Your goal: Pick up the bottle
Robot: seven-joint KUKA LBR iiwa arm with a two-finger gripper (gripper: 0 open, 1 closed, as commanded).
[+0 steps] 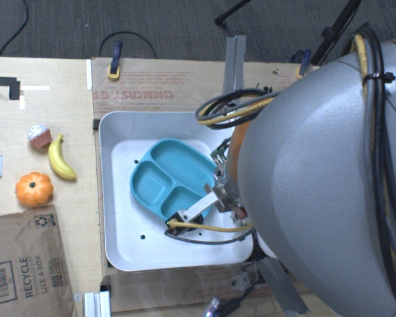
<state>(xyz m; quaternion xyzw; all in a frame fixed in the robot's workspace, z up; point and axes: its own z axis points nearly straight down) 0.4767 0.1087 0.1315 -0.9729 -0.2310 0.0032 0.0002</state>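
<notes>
My large grey arm (330,177) reaches in from the right and covers the right side of the bench. Its gripper (226,189) hangs low over the right part of the left white bin (112,197), at the right edge of a blue divided plate (166,180) that lies in that bin. The arm's bulk hides whatever lies under and to the right of the gripper.
On the wooden bench left of the bin lie a yellow banana (61,158), a small orange pumpkin (34,189) and a cupcake (39,136). A cardboard sheet (23,263) sits at the front left. Black and yellow cables (234,107) loop above the bin's far edge.
</notes>
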